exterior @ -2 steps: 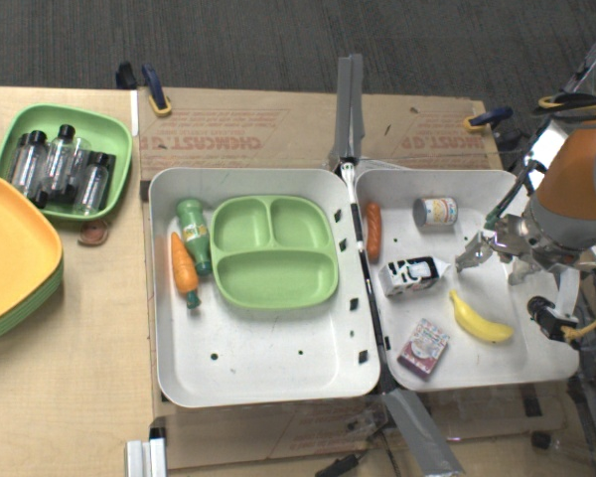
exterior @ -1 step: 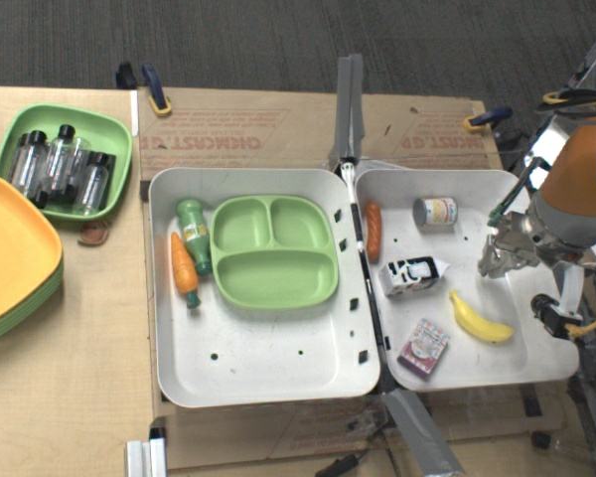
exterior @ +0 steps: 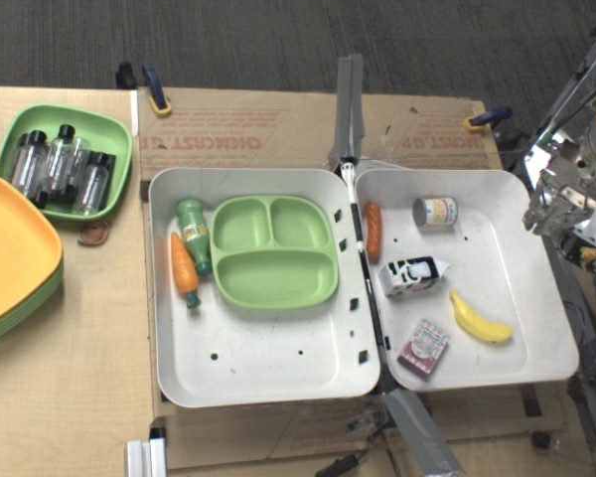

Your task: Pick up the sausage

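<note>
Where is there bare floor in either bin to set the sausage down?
Left bin: the whole strip in front of the green tray. Right bin: the patch between can and banana. Crowded: along the divider, where sausage, carton and packet sit.

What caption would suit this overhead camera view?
Sausage lies by the right bin's left wall; the gripper waits at that bin's right edge.
</note>
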`<state>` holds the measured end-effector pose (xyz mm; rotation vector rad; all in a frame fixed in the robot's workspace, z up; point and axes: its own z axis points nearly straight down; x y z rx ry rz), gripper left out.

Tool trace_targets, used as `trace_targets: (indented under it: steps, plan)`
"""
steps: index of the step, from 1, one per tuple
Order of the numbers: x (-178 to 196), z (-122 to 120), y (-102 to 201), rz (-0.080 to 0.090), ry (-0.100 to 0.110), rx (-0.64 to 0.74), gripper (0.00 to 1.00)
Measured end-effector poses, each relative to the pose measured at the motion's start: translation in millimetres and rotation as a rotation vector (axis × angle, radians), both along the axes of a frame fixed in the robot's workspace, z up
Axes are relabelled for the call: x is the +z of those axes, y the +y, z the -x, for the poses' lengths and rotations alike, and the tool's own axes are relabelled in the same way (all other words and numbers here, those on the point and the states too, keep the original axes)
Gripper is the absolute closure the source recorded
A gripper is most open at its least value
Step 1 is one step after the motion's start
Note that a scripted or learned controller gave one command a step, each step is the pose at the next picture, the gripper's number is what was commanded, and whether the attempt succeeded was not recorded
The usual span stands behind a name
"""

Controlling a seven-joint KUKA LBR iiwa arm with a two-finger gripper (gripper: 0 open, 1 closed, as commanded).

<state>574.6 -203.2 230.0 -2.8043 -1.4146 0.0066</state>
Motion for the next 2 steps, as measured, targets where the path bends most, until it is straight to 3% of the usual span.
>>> trace_targets:
  steps: [2]
  plan:
    - [14.7,-0.2,0.5,0.003,0.008,0.009,1.00]
